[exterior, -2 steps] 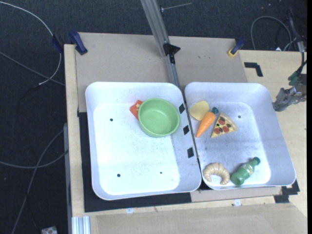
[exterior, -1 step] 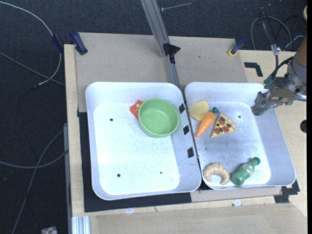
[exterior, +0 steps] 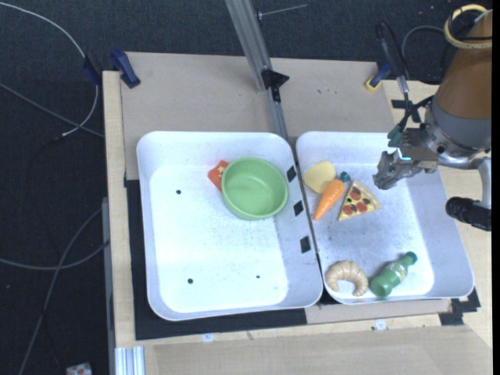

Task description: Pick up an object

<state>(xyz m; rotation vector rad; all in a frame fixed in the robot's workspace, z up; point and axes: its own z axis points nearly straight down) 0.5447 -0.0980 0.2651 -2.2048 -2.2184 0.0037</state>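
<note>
A: How do the jaws stand?

B: I cannot tell. The gripper [exterior: 388, 180] is a dark, blurred mass at the end of the arm [exterior: 466, 92], which comes in from the right. Nothing shows between its tips.

A: Where is it?

B: Over the right bin [exterior: 437, 233], toward the far right part of it, above bare white floor. Whether it touches the floor is unclear.

A: What is nearest to it?

B: The pizza slice [exterior: 358, 201], just to its left and a little nearer the camera. Gripper and slice are close but apart.

A: And beyond the slice?

B: A carrot [exterior: 329, 198] lies just left of it, slanting, its green top close to the slice's upper corner. A yellow lemon-like piece [exterior: 319, 176] sits at the carrot's far side, touching or nearly so.

A: The near end of that bin?

B: A croissant [exterior: 348, 277] and a green bottle [exterior: 392, 275] lying on its side, next to each other against the near wall, well apart from the gripper.

A: The other bin?

B: The left bin [exterior: 187, 248] holds a green bowl [exterior: 253, 187], upright, near its far right corner. A red piece [exterior: 216, 174] pokes out from behind the bowl's left rim; what it is, I cannot say.
</note>
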